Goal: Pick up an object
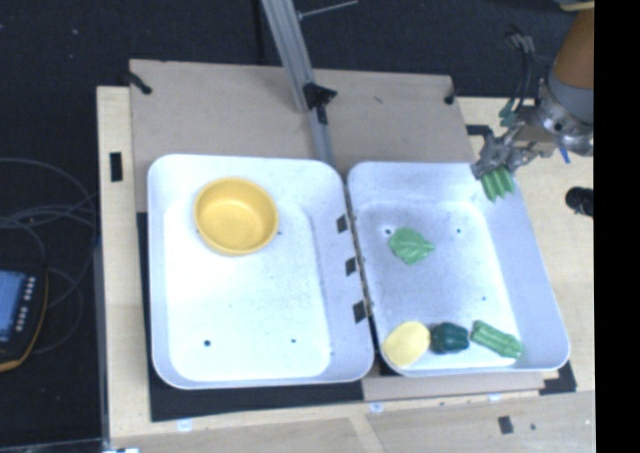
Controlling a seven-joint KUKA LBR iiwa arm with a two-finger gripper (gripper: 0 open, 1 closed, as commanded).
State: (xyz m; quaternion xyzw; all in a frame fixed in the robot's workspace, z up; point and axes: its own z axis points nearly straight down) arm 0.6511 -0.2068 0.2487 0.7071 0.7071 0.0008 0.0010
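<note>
Gripping a small green ribbed piece [497,185] at the far right corner of the right bin [520,241], just where the rim meets the tabletop [400,111]. Judging from this, well into the pick: grasp apparently made. Hard to tell whether lifted free, since the piece's lower end overlaps the rim and the slanted view hides any gap beneath it. Left to do, on this reading: raising the piece clearly above the bin and keeping it from slipping.

Looking at the gripper [497,171]: jaws drawn in narrow, clenched on the upper end of the green ribbed piece, with the rest of it dangling below the tips and tilted a little. Too small to say how deep the hold goes; possibly only a shallow pinch, so some risk of dropping.

Lying untouched elsewhere in the right bin: a pale green leaf-shaped piece [410,245] near the middle, and along the near edge a yellow lemon-like piece [406,342] touching a dark green piece [449,338], with a bright green elongated piece [497,339] just beside that. Sitting in the left bin [250,321], well apart from all this: a yellow bowl [236,215].
</note>
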